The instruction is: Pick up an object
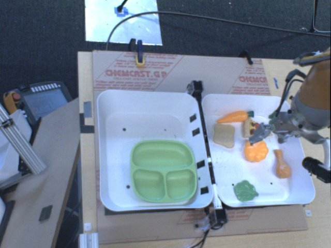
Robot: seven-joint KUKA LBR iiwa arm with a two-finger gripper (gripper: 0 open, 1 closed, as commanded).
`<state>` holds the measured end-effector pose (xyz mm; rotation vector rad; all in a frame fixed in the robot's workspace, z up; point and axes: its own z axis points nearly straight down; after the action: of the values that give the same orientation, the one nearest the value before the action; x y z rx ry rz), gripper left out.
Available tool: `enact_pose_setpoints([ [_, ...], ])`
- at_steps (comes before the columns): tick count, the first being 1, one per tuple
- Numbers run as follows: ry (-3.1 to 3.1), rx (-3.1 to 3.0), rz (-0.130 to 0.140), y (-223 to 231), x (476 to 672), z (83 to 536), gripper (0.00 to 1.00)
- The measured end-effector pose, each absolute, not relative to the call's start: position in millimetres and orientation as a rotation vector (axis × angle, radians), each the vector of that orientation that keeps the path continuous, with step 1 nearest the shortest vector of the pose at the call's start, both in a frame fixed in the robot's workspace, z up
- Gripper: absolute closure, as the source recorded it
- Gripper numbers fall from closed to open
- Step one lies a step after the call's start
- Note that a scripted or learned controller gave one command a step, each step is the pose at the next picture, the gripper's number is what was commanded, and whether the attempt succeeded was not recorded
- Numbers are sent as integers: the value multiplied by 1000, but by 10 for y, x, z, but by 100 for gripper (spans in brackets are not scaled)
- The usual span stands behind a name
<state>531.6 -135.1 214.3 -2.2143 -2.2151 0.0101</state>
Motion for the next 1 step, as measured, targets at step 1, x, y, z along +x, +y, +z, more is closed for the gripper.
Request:
enact_pose_setpoints([
  [1,-2226,-2219,-2,-1348,5344,2208,0],
])
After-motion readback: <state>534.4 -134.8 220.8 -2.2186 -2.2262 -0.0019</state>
